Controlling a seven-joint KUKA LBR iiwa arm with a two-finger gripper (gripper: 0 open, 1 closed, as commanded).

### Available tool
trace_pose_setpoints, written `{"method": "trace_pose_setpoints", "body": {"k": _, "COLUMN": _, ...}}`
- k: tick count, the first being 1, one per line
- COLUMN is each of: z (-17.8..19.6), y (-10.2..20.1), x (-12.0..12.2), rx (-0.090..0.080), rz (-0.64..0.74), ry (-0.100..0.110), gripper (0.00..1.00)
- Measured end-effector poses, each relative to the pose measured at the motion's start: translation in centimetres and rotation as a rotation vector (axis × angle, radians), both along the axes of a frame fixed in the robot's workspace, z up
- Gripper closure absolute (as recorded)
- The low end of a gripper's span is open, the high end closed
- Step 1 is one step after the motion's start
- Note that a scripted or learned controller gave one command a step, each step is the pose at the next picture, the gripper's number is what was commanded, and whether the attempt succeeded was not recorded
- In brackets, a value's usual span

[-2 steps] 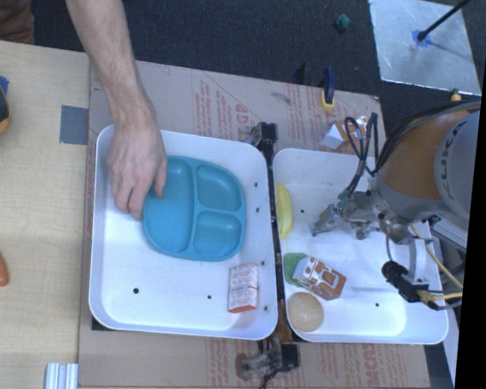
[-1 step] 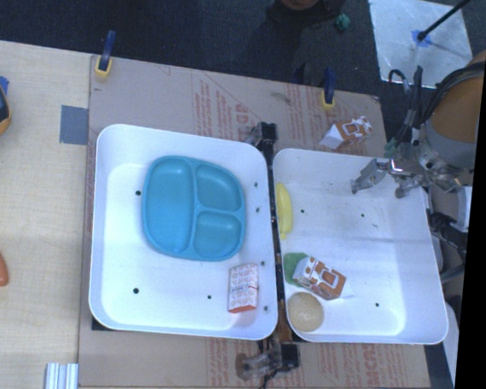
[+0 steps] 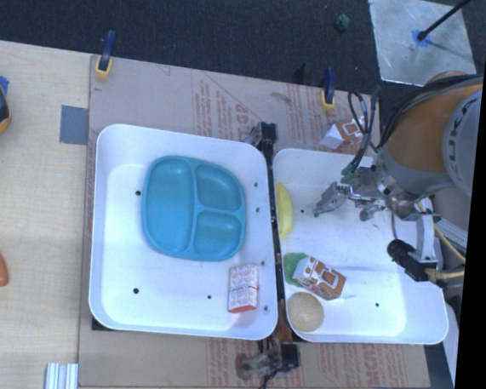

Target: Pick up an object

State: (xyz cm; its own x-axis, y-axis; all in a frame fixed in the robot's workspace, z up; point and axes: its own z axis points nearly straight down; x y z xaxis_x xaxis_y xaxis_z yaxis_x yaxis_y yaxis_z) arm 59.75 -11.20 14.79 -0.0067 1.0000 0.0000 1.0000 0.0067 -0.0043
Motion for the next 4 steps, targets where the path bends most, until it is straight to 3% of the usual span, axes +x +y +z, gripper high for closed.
{"method": "trace_pose_setpoints", "body": {"k": 1, "z": -1.7, "y": -7.8, "x": -11.4, "rx": -0.002, "rz": -0.005, "ry": 0.002, "gripper": 0.0}}
{"method": "trace_pose_setpoints", "body": {"k": 2, "z": -1.3, "y": 1.7, "x": -6.5, "rx": 0.0, "rz": 0.001, "ry": -0.002, "gripper": 0.0}}
{"method": "trace_pose_setpoints", "body": {"k": 3, "z": -5.7, "y": 0.3, "x": -12.0, "rx": 0.0, "rz": -0.002, "ry": 0.001, "gripper": 0.0}}
{"method": "trace_pose_setpoints", "body": {"k": 4, "z": -5.7, "y": 1.4, "x": -12.2, "rx": 0.002, "rz": -0.001, "ry": 0.001, "gripper": 0.0}}
